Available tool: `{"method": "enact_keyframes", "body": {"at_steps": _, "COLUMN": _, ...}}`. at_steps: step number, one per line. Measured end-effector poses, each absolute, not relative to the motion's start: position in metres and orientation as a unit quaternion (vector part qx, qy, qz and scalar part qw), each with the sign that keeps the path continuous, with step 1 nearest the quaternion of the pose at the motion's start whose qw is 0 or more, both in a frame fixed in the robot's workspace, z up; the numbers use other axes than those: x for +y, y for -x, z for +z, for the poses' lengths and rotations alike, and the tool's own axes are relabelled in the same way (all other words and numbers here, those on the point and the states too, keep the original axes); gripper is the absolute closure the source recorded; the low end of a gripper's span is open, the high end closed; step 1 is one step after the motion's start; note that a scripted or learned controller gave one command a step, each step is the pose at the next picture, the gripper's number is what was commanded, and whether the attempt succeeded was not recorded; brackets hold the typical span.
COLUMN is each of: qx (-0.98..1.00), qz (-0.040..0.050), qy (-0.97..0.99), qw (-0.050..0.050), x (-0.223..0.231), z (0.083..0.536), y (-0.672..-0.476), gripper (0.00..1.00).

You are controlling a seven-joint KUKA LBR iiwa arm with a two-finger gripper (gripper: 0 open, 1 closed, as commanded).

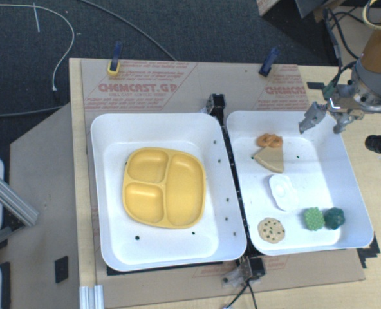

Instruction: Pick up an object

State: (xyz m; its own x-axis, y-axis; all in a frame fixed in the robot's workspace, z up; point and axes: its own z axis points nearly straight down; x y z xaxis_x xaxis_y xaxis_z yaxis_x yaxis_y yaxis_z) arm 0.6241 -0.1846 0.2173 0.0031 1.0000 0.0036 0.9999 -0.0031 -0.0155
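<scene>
Camera view: two shallow white bins sit side by side on a cardboard-topped surface (177,76), seen from above at a slant.
Nearest edge: a chocolate-chip cookie (271,230) lies at the front of the right bin (354,192), with a light green broccoli-like piece (314,219) and a dark green one (334,218) touching each other to its right.
Left bin: the left bin (107,172) holds a yellow divided plate (164,187) with three compartments, lying flat near its middle.
Right bin, middle: a small white object (282,191) rests behind the cookie, hard to make out against the white floor.
Right bin, rear: a tan wedge (270,159) lies beyond the white object, and an orange pastry-like piece (268,140) sits just behind it, the two touching or nearly so.
Pincer: the pincer (324,121) hangs over the right bin's far right corner, its two fingers spread apart with nothing between them, well away from the pastry and wedge.
Arm: the grey arm (371,82) enters from the right.
Far edge: two blue clamps (116,60) grip the board's rear edge.
</scene>
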Motion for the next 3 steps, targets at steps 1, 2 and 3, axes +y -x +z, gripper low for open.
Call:
{"method": "enact_keyframes", "body": {"at_steps": 1, "qx": -0.707, "qz": 0.0000, "qy": 0.707, "qw": 0.000, "x": -0.184, "z": 0.226, "y": -0.627, "gripper": 0.00}}
{"method": "enact_keyframes", "body": {"at_steps": 2, "qx": -0.708, "qz": 0.0012, "qy": 0.706, "qw": 0.003, "x": -0.180, "z": 0.164, "y": -0.630, "gripper": 0.00}}
{"method": "enact_keyframes", "body": {"at_steps": 3, "qx": -0.708, "qz": 0.0011, "qy": 0.706, "qw": 0.002, "x": -0.176, "z": 0.117, "y": -0.638, "gripper": 0.00}}
